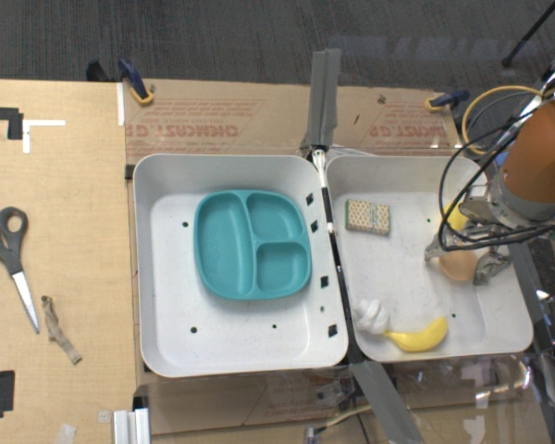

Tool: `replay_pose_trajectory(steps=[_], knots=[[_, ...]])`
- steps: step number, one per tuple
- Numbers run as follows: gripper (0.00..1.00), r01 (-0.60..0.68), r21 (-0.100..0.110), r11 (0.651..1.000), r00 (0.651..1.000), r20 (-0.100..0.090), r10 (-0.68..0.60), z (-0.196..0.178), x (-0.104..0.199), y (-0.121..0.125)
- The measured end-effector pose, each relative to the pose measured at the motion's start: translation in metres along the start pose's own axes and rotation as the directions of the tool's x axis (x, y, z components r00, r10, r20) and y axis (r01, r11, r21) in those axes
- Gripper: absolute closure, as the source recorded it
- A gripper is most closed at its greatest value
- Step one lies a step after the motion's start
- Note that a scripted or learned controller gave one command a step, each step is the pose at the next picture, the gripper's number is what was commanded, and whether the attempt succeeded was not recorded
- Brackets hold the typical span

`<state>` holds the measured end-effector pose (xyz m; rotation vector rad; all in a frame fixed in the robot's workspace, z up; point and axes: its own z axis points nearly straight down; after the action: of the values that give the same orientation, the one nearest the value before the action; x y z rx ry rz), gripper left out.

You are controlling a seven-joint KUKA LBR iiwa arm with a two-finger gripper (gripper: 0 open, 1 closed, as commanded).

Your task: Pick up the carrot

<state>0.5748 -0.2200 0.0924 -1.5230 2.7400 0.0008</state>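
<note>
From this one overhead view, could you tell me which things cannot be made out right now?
- Gripper: the wrist and cables cover it, so finger state cannot be told.
- Pale orange object beneath the gripper: partly covered; I cannot confirm it is the carrot.
- Yellow object behind the cables: mostly hidden, unidentifiable.
- Small white item beside the banana: too small to identify.
- Arm: cut off by the right edge.
</note>
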Motion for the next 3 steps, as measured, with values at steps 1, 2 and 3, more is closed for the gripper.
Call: replay_pose_trajectory(steps=[1,2,3], knots=[[1.0,-0.005,0.003,1.0,1.0,0.005,0.005,-0.01,-0.001,-0.001],[1.0,-0.132,0.002,0.991,0.991,0.0,0.132,-0.038,-0.001,-0.004],[1.0,-0.044,0.002,0.999,0.999,0.001,0.044,-0.116,-0.107,-0.021]])
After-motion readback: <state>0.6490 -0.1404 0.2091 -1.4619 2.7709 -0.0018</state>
